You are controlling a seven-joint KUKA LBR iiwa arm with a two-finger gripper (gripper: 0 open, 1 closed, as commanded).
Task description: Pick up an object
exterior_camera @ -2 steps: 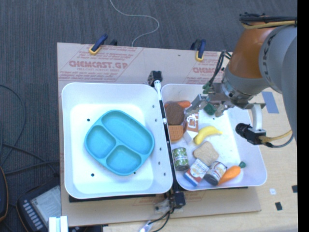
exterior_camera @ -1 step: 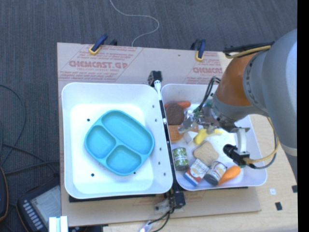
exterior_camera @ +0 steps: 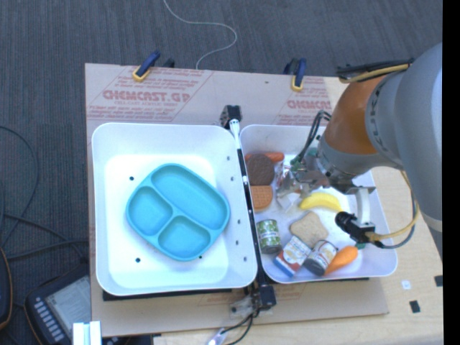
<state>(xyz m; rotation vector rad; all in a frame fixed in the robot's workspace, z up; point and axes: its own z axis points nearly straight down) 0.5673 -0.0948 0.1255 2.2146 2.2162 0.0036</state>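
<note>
Grey arm [exterior_camera: 410, 121] with orange band. Just right of the gripper [exterior_camera: 293, 182]: yellow banana [exterior_camera: 320, 202]. Left of it: brown cookie [exterior_camera: 259, 169]. Below: tan bread slice [exterior_camera: 309, 228], green can [exterior_camera: 268, 235], orange carrot [exterior_camera: 341, 259]. Far left: light-blue divided plate [exterior_camera: 177, 210] in white bin [exterior_camera: 108, 214].

Glossy blue plastic plate [exterior_camera: 177, 211], smooth white plastic bins [exterior_camera: 108, 264], matt cardboard [exterior_camera: 144, 95].

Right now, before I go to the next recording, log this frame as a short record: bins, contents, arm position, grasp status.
left bin: holds a blue divided plate
right bin: holds banana, carrot, bread slice, green can, brown round item, small carton
arm: reaches in from the right, over the right bin
gripper: low among the items near the banana
grasp status: cannot tell; no object visibly held
</note>
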